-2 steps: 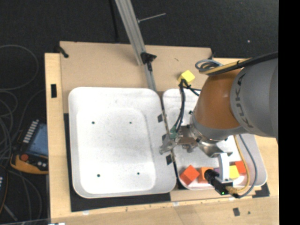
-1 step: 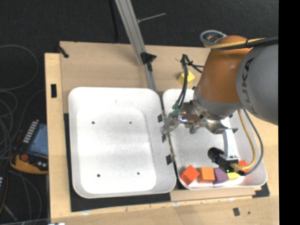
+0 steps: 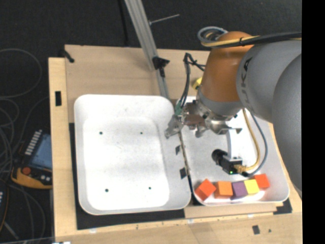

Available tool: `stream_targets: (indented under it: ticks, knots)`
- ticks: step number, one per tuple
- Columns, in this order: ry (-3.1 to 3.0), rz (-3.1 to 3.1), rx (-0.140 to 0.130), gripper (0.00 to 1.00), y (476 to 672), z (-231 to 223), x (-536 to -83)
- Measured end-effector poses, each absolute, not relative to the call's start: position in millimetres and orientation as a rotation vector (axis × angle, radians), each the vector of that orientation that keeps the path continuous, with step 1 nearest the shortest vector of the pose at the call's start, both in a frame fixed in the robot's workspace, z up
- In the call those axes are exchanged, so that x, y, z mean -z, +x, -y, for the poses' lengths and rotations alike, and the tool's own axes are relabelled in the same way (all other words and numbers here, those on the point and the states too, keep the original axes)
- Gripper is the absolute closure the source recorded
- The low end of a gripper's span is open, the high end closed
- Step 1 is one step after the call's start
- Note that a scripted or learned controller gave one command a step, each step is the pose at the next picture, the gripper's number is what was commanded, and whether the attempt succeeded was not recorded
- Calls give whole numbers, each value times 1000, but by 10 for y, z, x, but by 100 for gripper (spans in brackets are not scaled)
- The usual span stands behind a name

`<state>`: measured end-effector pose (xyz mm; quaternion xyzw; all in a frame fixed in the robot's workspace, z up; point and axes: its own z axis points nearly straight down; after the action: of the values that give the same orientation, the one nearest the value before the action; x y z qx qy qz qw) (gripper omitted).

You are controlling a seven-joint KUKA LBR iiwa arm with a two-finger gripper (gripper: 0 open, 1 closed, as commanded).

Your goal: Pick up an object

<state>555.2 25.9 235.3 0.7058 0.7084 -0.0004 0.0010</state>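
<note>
Grey arm point(image 3: 277, 70) — a broad, rounded shell with dark lettering point(image 3: 247, 78) on its flank; orange band point(image 3: 223, 67) above the wrist, smooth, glossy and dome-shaped; beneath it a collar of silver-grey metal; gripper point(image 3: 179, 124) — angular, bare grey metal; thin dark cable point(image 3: 187, 72) looping beside the band; black cable point(image 3: 274, 36) across the top.

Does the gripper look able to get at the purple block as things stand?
Probably yes. The gripper hangs over the right bin, and nothing covers the purple block. But it sits tight between the orange block and yellow block by the near wall, so side access looks cramped.
</note>
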Motion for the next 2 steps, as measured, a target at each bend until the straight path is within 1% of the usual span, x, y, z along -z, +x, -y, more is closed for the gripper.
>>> stream_targets:
  ticks: [1, 2]
  knots:
    - [2212, -2226, -12, 0, 4994, -503, -3236]
    - [2231, -2218, 11, 0, 4911, 199, -2085]
